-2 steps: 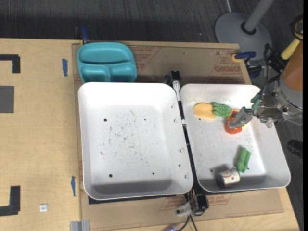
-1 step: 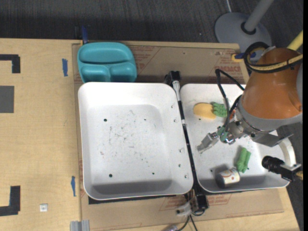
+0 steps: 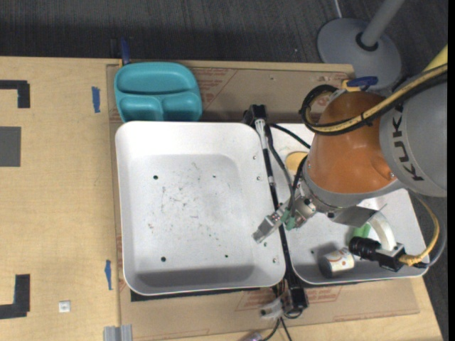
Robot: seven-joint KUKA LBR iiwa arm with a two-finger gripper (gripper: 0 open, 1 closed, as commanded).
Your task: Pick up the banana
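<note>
A pale yellow curved piece, seemingly the banana (image 3: 294, 161), peeks out from behind the arm at the left side of the right bin (image 3: 313, 277). Most of it is hidden by the orange wrist band. The gripper (image 3: 279, 224) hangs low over the seam between the two bins, below the banana in the picture. A small green bit shows close by the gripper's tip.
The left bin (image 3: 142, 190) holds only scuff marks. In the right bin lie a small white and red can (image 3: 335, 261) and a green object (image 3: 362, 231), half covered by the arm. A teal divided tray (image 3: 157, 91) stands behind the left bin. A black cable (image 3: 268, 163) runs along the seam.
</note>
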